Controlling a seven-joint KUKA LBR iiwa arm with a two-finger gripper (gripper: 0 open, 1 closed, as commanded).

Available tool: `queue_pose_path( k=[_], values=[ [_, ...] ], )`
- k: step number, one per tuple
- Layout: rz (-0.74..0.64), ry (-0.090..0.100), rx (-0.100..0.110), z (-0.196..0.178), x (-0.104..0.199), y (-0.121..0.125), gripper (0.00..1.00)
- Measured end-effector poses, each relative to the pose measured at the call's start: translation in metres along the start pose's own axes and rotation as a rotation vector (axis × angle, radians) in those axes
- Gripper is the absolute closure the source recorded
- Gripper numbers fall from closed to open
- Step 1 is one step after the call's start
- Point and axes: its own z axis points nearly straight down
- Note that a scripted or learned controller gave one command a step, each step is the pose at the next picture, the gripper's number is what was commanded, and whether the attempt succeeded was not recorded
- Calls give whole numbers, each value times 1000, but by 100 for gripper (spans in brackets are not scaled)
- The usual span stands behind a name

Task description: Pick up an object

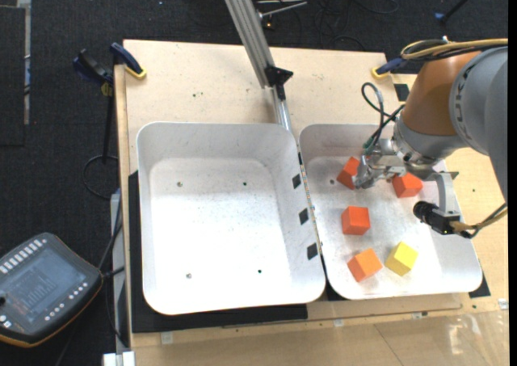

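The gripper is hanging low in the right white plastic bin, just beside a red-orange cube; jaw state is unclear. Open floor is lying toward the bin's front edge.

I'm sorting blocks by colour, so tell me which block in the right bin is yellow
The yellow block near the right bin's front edge, right of the light orange block. The other three blocks are red-orange and sit farther back.

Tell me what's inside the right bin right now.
The right bin holds five blocks: three red-orange ones, an orange one and a yellow one. The gripper is down among them; the floor under the arm is covered.
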Motion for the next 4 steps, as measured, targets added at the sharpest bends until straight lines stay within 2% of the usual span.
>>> queue_pose_path(
  k=[1, 2, 3, 4],
  values=[
    [-3, -1, -4, -61, 2, -5, 100],
    [-5, -1, -5, -118, 8, 5, 100],
    [-4, 0, 1, -122, 8, 6, 100],
    [-8, 2, 3, -124, 52, 9, 100]
  ],
)
